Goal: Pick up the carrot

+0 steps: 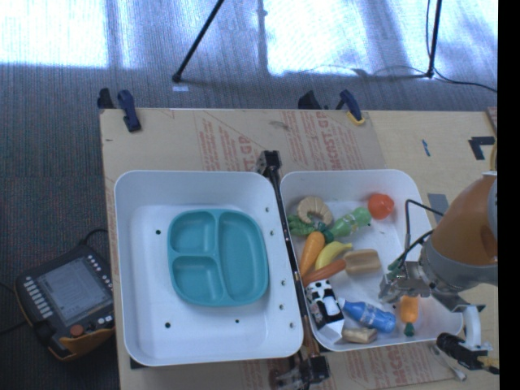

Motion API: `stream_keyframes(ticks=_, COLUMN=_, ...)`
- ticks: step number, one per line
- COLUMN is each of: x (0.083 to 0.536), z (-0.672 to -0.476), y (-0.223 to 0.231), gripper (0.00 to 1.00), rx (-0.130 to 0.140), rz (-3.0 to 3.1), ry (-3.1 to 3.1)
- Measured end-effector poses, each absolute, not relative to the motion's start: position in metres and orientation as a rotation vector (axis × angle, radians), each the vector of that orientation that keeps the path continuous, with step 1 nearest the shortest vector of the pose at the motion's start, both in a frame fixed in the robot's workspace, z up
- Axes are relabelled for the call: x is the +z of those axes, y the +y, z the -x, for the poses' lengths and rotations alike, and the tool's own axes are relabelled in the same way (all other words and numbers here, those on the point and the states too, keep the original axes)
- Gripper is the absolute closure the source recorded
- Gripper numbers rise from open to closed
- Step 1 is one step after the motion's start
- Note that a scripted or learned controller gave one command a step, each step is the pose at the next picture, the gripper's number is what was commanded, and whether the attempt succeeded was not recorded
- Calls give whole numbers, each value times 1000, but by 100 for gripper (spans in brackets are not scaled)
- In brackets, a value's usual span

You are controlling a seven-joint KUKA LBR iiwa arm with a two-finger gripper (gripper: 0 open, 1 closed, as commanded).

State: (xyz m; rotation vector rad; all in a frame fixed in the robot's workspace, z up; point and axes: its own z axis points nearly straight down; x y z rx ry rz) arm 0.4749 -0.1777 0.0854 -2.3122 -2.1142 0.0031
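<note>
The carrot (311,251) lies in the right bin (404,187), unlifted and well apart from the claw (397,287), on the far side of the banana (332,254) and bread roll (362,262). So the pick is not yet done. I cannot tell how the claw is set. A blue bottle (370,314) lies just beside it; farther out, the left bin (130,218) carries a teal plate (217,256).

The carrot (311,251) looks like smooth plastic, the teal plate (218,257) matt plastic, the bins (138,218) glossy white.
</note>
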Motion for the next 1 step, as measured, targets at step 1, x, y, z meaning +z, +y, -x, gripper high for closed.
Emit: stream_keyframes(ticks=1, x=86, z=-476, y=-176, gripper=0, rx=-2, rz=2310, ry=-2116)
